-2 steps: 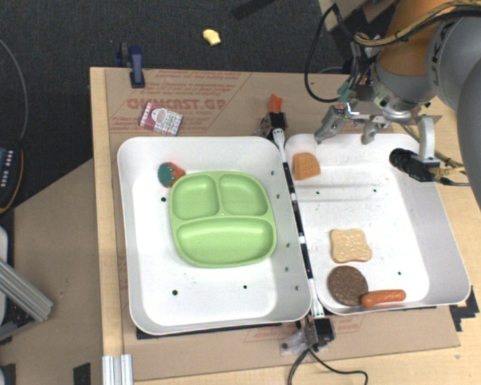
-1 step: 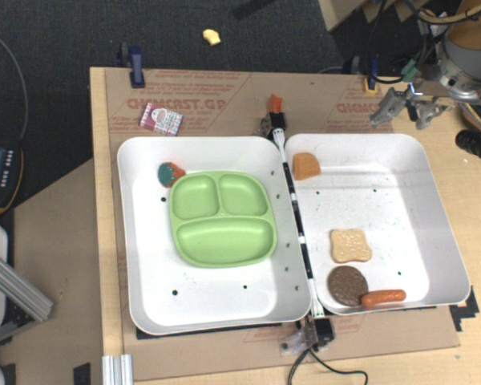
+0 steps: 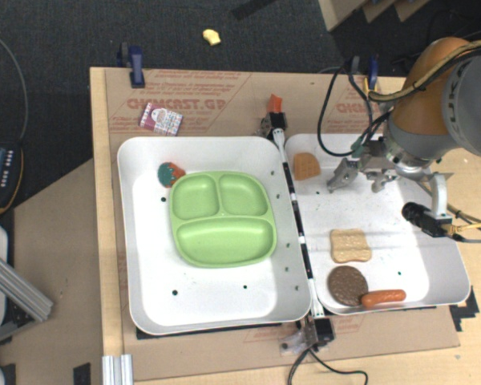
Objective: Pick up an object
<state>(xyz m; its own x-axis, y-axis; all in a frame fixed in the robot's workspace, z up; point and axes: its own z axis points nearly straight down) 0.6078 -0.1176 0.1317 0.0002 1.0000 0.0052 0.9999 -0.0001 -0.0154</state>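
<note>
A: Tool [image 3: 361,176] first?
B: Hangs over the right bin [image 3: 449,271], near its far edge. Fingers spread apart, nothing between them.
A: Closest things?
B: Tan bread piece [image 3: 306,166] in the bin's far-left corner, just beside the tool. Toast slice [image 3: 350,246] mid-bin, well apart from the tool. Brown round patty [image 3: 347,285] and a red sausage [image 3: 382,297] touching at the near edge.
A: Anything in the way?
B: Black cables [image 3: 337,111] loop past the far edge by the arm.
A: Left bin [image 3: 136,215]?
B: Green divided plate [image 3: 222,218] in the middle, small red-green toy [image 3: 171,173] at its far-left corner. A small packet [image 3: 160,119] lies on the bench beyond.
</note>
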